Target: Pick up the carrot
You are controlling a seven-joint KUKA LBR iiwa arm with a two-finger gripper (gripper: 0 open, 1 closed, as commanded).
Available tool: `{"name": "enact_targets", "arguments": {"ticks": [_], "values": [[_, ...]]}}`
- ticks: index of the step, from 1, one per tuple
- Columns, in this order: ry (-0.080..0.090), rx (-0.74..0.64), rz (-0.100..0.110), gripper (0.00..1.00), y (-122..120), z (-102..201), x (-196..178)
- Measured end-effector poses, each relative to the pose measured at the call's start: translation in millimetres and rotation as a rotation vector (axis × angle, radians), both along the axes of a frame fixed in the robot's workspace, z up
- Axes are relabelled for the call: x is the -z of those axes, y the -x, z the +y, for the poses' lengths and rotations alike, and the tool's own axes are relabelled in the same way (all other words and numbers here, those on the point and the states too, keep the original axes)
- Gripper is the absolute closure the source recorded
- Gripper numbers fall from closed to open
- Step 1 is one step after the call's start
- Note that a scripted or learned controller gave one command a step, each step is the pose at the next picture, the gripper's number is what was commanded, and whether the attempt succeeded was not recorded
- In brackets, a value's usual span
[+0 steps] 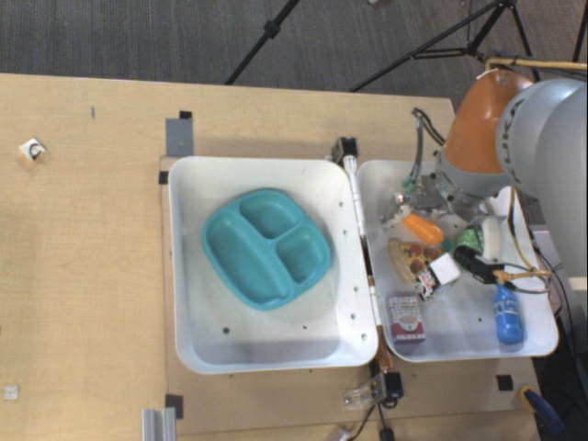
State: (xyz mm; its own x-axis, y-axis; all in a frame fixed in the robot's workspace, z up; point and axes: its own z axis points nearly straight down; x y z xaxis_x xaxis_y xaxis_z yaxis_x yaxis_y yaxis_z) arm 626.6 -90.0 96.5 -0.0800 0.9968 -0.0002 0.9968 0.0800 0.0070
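The orange carrot (pixel 424 228) lies in the right bin (pixel 459 345), in its upper middle part. My gripper (pixel 413 204) hangs directly over the carrot's upper left end, very close to it or touching it. The wrist and its cables cover the tip of the gripper, so I cannot make out whether the carrot is held. The grey arm with its orange band (pixel 478 127) reaches in from the right, above the bin's far edge.
Near the carrot lie a pizza-slice toy (pixel 404 257), a white block (pixel 444 269), a green item (pixel 471 239), a blue bottle (pixel 506 318) and a maroon packet (pixel 405 320). A teal divided plate (pixel 266 246) sits in the left bin (pixel 193 274).
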Motion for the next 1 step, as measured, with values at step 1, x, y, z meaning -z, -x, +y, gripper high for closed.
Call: {"name": "enact_targets", "arguments": {"ticks": [1], "values": [[0.000, -0.001, -0.006, 1.00, -2.2, 1.1, -12.5]]}}
